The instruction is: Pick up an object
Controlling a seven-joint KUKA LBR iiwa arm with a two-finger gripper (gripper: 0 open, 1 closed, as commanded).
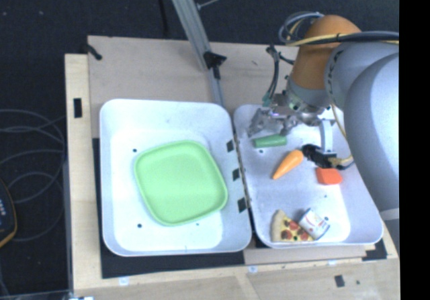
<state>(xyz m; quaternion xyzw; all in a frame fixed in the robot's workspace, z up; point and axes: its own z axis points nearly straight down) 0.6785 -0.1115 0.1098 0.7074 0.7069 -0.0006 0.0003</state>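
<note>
My gripper [267,124] hangs over the back left corner of the right bin [363,215]. Just below it in the view lies a small green bar [269,140], very close to the gripper tip; whether they touch I cannot tell. An orange carrot [287,163] lies to the right of the bar, near the bin's middle. A small orange-red block [328,176] sits further right. At the bin's front are a pizza slice [286,228] and a small red-and-white can [314,223] side by side.
The left bin [121,124] holds a light green square plate [180,182]. A grey metal pole [189,13] slants up from behind the bins. The grey arm [369,97] covers the right bin's back right part.
</note>
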